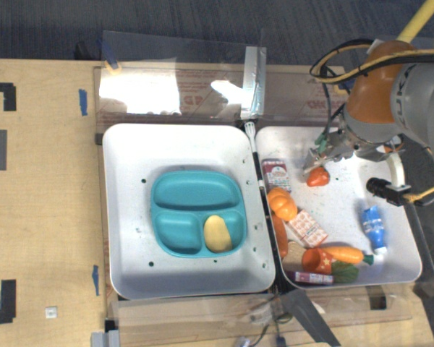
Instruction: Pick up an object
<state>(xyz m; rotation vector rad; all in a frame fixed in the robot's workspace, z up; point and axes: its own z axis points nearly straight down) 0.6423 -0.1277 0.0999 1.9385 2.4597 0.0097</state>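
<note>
A small red toy (317,177) lies on the floor of the right bin (405,266), toward twelve o'clock, and the end effector (324,152) is seen just above it, at its one o'clock. Whether the end effector is open, or has hold of the toy, cannot be told. The grasp step is judged to be in hand; a firm closure and a straight lift would be called for next.

left bin (130,157): I see it white, plain.
tray (195,212): teal, one colour all over.
potato (217,233): pale yellow.
right bin (347,194): white too.
small fruit (317,177): I see red-orange.
carrot (341,254): orange, with green leaves.
bottle (373,228): blue with a white cap.
box (307,229): red and white checks.
arm (409,107): grey, with an orange band.
</note>
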